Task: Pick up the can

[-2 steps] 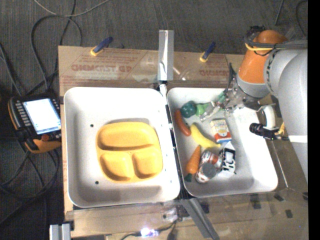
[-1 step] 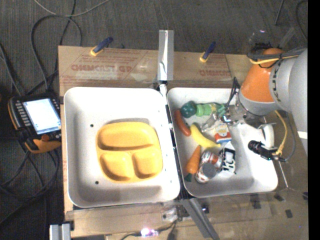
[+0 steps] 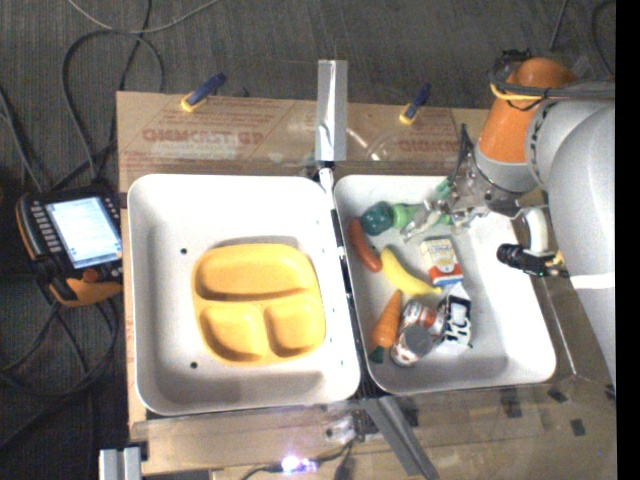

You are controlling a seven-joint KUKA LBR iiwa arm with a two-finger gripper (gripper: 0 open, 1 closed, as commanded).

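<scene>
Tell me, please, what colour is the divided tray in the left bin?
Yellow. The divided tray shows plainly in the camera view, lying in the left bin.

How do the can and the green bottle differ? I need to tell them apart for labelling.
The can is silvery with red and looks crumpled; the green bottle is plain green. The can lies near the right bin's front, the bottle near its back, by the gripper. Both lie on their sides.

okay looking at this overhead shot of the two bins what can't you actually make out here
- Gripper, camera view: too small and cluttered to tell how its jaws stand.
- Can: crumpled and glary, label unreadable; the black-and-white carton covers its right side.
- Green bottle: its right end is hidden behind the gripper.
- Carrot: its lower tip is lost in shadow beside the can.
</scene>
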